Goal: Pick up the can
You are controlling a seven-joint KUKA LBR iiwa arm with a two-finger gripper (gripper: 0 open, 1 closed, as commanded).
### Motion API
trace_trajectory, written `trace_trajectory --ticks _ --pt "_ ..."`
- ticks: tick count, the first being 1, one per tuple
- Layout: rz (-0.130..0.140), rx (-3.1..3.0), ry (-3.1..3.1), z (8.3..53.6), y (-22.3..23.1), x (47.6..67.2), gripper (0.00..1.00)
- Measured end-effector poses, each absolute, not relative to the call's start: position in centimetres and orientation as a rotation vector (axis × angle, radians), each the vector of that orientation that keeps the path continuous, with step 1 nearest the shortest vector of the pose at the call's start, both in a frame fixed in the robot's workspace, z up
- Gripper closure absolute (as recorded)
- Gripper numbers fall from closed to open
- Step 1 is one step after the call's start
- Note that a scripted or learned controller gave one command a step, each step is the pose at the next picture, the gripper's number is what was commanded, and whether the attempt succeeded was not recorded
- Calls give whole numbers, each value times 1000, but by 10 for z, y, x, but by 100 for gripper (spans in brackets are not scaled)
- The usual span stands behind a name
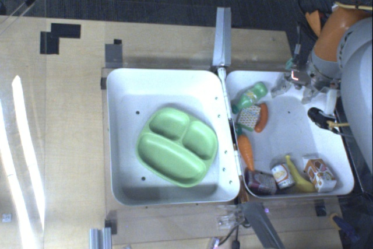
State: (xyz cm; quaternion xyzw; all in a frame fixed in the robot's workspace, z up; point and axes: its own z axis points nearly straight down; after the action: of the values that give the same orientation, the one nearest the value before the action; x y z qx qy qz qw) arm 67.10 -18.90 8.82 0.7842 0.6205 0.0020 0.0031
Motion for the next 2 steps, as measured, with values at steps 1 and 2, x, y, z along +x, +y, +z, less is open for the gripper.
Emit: trace_trajectory --ticks 1,2 --pt "8 2421 1990 145 -167 671 0" --pt "16 2150 2262 118 -154 675 0"
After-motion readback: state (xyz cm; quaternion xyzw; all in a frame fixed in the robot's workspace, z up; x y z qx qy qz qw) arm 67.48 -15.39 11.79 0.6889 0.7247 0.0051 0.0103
